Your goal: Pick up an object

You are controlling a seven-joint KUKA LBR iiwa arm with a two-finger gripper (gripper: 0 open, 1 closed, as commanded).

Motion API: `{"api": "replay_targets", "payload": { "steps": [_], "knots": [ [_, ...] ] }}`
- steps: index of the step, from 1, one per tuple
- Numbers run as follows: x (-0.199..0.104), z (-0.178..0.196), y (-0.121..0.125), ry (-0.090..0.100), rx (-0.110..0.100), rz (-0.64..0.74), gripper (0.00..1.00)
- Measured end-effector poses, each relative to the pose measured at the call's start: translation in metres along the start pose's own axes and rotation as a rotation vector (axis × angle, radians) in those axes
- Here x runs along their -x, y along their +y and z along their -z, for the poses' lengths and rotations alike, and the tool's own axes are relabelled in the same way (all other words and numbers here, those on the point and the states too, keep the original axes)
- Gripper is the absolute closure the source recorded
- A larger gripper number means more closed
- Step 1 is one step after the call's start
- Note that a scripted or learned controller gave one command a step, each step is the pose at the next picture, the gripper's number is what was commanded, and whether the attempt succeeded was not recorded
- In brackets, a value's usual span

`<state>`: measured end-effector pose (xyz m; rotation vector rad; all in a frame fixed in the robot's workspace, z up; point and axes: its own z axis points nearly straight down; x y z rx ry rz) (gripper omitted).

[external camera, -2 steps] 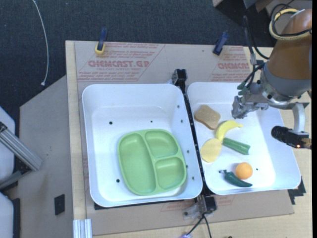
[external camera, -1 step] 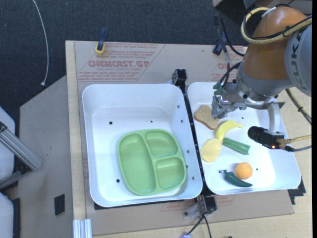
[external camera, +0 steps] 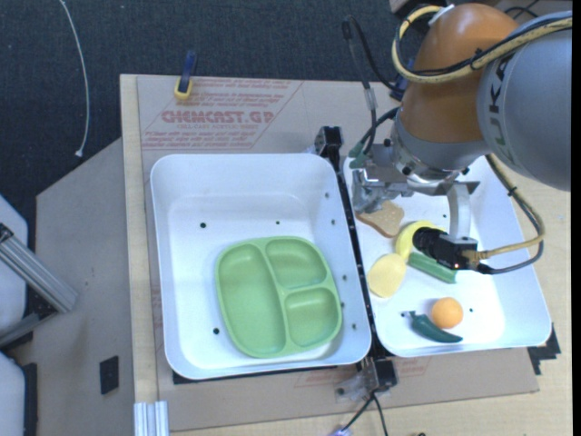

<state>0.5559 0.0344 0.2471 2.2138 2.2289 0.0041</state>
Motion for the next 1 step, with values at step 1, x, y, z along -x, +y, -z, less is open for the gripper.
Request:
{"api": "replay_targets", "payload": {
  "steps": [1],
  "knots": [
    [-0.0494,0.0028,-0.0013,-0.001,0.0,-0.002,1.0]
  ]
}}
